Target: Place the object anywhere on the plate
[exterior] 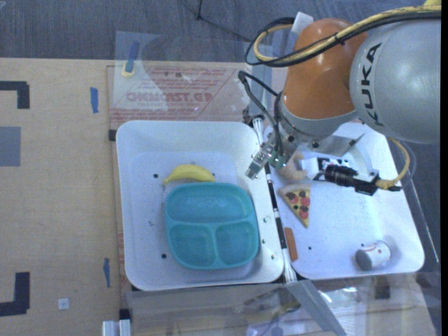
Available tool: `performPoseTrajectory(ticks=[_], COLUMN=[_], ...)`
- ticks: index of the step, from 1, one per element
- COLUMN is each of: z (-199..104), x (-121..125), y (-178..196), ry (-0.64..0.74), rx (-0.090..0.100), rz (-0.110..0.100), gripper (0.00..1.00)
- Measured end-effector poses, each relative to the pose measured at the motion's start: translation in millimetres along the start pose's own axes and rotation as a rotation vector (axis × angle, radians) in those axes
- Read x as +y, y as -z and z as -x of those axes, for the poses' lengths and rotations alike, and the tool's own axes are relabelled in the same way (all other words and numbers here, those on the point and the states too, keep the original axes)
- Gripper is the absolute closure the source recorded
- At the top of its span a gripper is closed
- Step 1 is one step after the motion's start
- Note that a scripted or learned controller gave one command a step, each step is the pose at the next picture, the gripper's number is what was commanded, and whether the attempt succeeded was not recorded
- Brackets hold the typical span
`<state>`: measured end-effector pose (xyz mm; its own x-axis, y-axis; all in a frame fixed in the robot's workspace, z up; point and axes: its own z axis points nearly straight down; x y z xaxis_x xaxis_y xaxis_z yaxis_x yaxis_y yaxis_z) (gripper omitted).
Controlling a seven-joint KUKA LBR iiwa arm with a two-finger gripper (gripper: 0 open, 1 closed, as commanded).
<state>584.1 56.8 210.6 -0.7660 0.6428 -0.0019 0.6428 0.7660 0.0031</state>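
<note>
With the gripper [269,161] just right of the teal plate [210,224] and its grasp impossible to tell, confirm it holds something before you move over a compartment.

Readable lettering
"KUKA" stands in black on the grey arm [402,82]; red print on the clear sheet [175,93] is too blurred to read.

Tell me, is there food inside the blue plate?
No food shows in the blue plate; its three compartments look bare. The banana lies just behind it, at its far rim. The pizza slice lies in the other bin.
</note>
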Motion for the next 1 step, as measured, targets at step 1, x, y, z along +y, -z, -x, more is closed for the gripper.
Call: performPoseTrajectory(ticks=[1], z=[-6.9], x=[-20.1], y=[172.0], ry=[0.134], rx=[-0.002], rz=[0.001], gripper=[1.00])
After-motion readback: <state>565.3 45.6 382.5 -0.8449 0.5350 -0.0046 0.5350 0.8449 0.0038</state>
